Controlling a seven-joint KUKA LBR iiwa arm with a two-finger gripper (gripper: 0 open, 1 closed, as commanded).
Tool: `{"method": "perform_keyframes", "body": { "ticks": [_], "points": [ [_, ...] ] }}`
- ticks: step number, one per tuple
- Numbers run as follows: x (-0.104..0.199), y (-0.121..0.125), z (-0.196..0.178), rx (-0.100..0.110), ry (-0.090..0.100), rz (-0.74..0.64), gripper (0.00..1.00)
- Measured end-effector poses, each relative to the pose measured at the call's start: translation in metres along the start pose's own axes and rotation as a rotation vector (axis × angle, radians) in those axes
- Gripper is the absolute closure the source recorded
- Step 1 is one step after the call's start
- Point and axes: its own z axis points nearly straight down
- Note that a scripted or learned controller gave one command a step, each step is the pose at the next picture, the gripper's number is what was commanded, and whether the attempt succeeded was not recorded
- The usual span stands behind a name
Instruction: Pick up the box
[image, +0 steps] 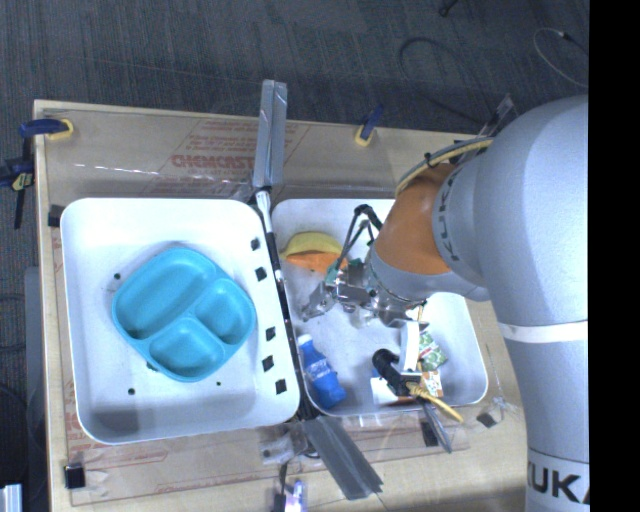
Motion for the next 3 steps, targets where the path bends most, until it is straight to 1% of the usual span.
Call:
{"method": "perform_keyframes", "body": {
  "ticks": [1, 2, 3],
  "points": [
    [0.0, 0.0, -0.009, 0.003, -0.001, -0.005, 1.0],
    [-0.039, -0.018, -0.074, -0.002, 0.0, 0.023, 1.0],
    [0.026, -0.033, 0.0, -0.001, 0.0, 0.016, 1.0]
  ]
}}
